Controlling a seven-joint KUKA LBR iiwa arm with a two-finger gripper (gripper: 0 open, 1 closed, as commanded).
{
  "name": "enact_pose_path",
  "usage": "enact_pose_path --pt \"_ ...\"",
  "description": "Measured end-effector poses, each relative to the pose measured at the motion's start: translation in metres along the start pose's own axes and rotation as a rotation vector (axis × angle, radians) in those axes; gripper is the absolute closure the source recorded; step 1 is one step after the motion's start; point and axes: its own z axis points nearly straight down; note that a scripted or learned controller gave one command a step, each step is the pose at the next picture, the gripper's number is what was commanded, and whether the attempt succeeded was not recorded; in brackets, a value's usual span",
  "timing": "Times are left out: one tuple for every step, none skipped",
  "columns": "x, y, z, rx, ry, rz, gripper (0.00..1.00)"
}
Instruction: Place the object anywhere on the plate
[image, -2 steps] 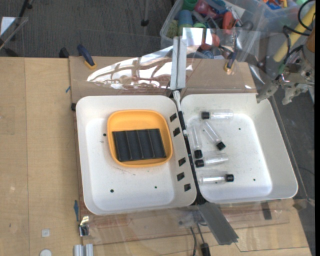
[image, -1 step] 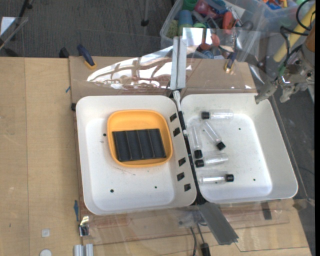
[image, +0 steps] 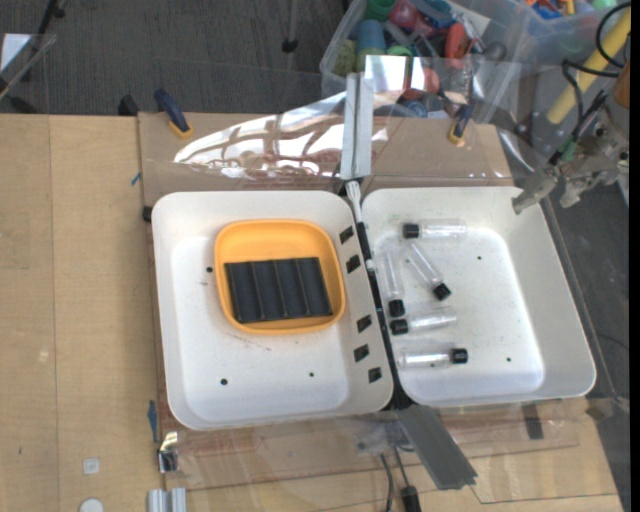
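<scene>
An orange plate (image: 232, 250) rests in the left white bin (image: 190, 380). A black ribbed rectangular block (image: 277, 289) lies flat on it and covers most of its middle. Several clear tubes with black caps lie in the right white bin (image: 560, 350): one near the back (image: 435, 230), one slanted in the middle (image: 425, 272), one at the front (image: 432, 356). My gripper (image: 545, 188) hangs outside the right bin's far right corner, well away from the tubes and the plate, among cables.
A row of small black tabs (image: 360, 300) runs along the divider between the bins. A metal strip (image: 353, 130) stands upright behind the divider. A clear box of coloured toys (image: 430, 30) sits at the back.
</scene>
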Motion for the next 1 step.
enact_pose_path --pt "0.0003 0.0007 -0.0046 -0.004 -0.003 -0.047 0.0"
